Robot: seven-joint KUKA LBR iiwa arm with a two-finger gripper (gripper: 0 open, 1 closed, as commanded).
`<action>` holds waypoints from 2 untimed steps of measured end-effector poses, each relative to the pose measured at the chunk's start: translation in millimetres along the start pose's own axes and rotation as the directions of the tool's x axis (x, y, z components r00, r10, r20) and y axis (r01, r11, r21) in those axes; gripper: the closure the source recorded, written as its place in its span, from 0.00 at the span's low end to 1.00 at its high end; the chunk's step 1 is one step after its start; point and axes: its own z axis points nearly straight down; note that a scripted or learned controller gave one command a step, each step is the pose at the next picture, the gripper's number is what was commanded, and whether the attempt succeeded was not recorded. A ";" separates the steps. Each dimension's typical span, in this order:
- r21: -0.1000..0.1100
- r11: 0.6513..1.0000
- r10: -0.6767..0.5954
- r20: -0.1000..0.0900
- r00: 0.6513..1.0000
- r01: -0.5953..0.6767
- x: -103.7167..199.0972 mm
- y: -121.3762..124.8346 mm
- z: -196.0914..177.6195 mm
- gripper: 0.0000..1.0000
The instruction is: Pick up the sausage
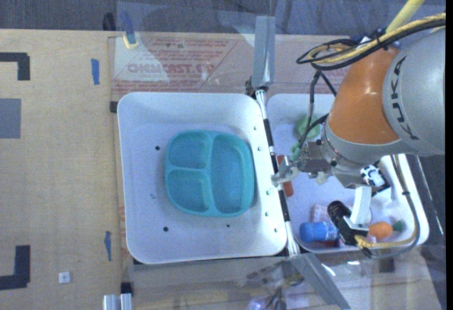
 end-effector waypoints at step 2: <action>-0.017 0.997 -0.072 0.005 0.997 0.072 -131.7 -17.6 85.5 0.00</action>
